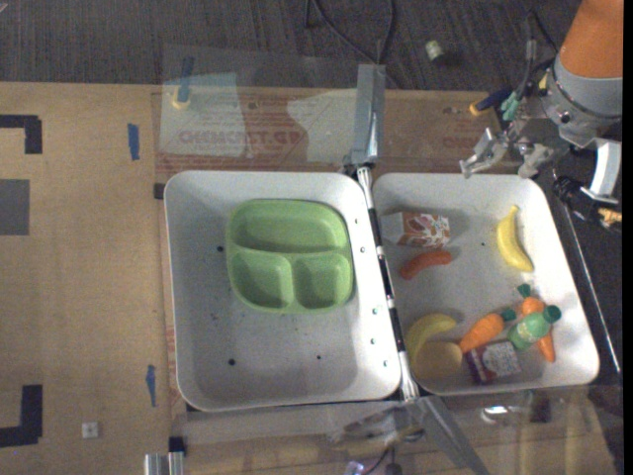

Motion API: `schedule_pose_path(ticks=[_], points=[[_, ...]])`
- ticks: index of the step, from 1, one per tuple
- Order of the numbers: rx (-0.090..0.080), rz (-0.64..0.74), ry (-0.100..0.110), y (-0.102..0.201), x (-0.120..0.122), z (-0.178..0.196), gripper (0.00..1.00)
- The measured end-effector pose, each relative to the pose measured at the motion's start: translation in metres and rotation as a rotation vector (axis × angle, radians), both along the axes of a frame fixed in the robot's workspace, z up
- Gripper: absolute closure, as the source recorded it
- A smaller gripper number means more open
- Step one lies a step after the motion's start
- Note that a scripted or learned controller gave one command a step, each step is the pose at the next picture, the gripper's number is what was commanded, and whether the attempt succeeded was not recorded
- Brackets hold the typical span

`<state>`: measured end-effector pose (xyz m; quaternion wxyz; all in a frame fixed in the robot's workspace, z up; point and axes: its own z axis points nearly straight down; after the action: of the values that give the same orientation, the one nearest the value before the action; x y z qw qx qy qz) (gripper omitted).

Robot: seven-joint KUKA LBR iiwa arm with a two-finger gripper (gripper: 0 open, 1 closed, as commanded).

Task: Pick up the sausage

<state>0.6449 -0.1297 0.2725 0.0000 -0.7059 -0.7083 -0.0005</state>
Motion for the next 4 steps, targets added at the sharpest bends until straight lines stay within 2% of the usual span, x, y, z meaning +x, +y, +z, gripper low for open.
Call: schedule_pose_path(ticks=[1,2,3,4], points=[[0.0,0.132,0.001,0.009,-0.027,-0.127,0.0],[-0.004,0.215,-0.024,0.034,-0.058,-0.177,0.0],[-0.001,0.256,-0.003,0.087,-0.02,-0.087,0.0],[-0.001,0.41,0.0,0.022,-0.062,-0.178,0.0]])
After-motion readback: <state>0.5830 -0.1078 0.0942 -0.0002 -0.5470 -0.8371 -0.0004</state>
